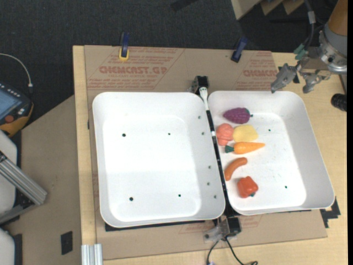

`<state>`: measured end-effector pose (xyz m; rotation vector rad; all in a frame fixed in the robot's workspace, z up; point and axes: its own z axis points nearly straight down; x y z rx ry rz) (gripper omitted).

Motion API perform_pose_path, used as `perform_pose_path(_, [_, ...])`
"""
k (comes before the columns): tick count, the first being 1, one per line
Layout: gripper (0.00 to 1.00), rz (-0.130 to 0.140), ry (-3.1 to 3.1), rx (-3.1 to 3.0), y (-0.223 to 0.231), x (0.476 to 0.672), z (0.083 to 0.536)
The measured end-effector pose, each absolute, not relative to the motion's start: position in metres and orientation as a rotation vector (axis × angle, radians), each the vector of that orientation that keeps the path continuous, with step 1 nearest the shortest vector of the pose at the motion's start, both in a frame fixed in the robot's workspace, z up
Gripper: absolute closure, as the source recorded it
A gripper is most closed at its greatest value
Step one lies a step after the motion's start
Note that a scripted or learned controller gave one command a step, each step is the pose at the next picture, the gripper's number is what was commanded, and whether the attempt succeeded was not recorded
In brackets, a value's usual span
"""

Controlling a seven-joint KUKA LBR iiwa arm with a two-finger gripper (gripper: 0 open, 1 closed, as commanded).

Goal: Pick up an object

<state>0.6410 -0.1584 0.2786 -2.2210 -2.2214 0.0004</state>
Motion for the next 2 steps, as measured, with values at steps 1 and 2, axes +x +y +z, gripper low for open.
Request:
perform_pose_path(1, [1.0,-0.002,-2.225,-2.222,-0.158,0.642,0.29])
perform_pose_path(2, [1.0,-0.004,-2.231,-2.207,-0.056,0.624,0.307])
